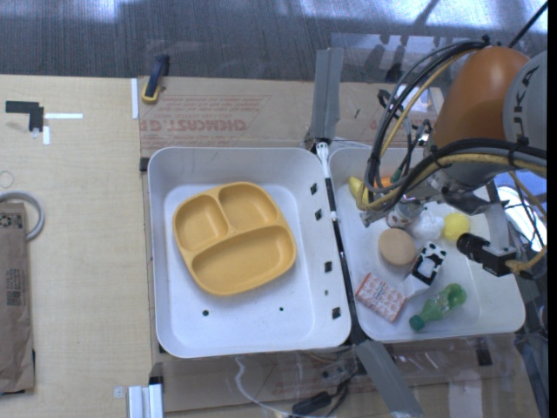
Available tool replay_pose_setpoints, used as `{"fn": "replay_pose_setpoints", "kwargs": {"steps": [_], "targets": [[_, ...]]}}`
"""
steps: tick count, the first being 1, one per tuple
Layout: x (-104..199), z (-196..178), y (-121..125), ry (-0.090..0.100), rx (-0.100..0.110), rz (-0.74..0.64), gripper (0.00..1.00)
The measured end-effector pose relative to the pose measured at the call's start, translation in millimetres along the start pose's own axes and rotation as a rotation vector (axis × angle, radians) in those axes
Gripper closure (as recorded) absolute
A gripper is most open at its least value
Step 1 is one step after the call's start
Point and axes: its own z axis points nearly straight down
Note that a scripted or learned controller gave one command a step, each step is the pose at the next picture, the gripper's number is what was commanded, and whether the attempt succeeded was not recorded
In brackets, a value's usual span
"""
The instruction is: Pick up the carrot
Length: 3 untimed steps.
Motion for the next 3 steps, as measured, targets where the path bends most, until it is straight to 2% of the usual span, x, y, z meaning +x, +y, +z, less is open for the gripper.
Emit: {"fn": "replay_pose_setpoints", "kwargs": {"steps": [1, 2, 3], "targets": [[-37, -29, 19, -0.001, -0.002, -0.123, 0.0], [-39, -1, 54, -0.002, -0.003, -0.288, 0.0], [-48, 33, 37, -0.001, -0.003, -0.435, 0.0]]}}
